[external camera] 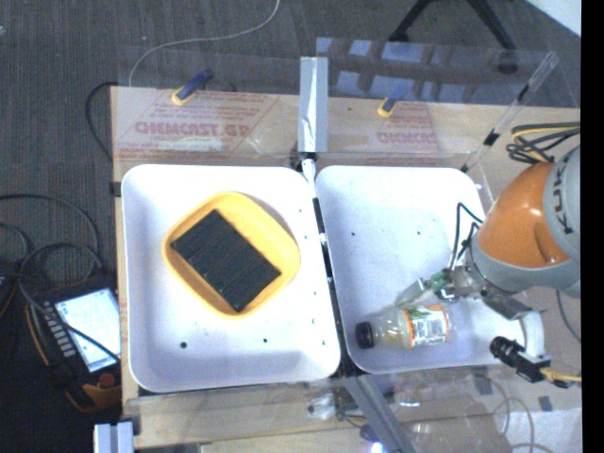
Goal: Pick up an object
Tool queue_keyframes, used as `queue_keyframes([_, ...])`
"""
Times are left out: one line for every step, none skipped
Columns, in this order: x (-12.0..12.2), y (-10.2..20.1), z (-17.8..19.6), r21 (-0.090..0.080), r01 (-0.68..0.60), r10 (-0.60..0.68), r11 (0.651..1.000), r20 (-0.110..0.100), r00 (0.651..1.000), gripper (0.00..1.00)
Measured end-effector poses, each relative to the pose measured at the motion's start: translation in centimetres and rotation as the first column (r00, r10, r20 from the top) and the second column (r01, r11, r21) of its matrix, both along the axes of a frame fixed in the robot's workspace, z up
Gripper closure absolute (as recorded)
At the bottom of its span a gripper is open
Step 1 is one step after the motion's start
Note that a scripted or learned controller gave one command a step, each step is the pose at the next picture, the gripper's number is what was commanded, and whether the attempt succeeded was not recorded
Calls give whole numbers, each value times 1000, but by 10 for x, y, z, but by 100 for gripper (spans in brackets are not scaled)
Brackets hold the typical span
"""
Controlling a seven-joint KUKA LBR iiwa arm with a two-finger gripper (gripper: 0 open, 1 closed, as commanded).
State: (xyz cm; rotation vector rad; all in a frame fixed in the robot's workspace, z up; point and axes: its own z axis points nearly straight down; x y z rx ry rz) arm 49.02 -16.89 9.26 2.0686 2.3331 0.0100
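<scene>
A clear plastic bottle point(412, 327) with a black cap and an orange-and-green label lies on its side near the front wall of the right bin point(377, 215), cap pointing left. My gripper point(437, 289) hangs just above the bottle's right end, close to it or touching it, below the orange band of the arm point(528, 220). In the left bin point(151, 196) rests a yellow dish point(274, 229) with a black ridged rectangle point(226, 258) on top.
The arm's grey body covers the right bin's right side. A black cable point(465, 229) runs down by the wrist. A divider ridge point(324, 253) separates the bins. Clear panels and clamps stand behind them.
</scene>
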Motion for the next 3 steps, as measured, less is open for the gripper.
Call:
queue_keyframes([2,2,10,5,-3,3,1000,0,1000,100])
queue_keyframes([1,2,10,5,-3,3,1000,0,1000,0])
queue_keyframes([23,1,-1,11,259,-259,966,-11,966,0])
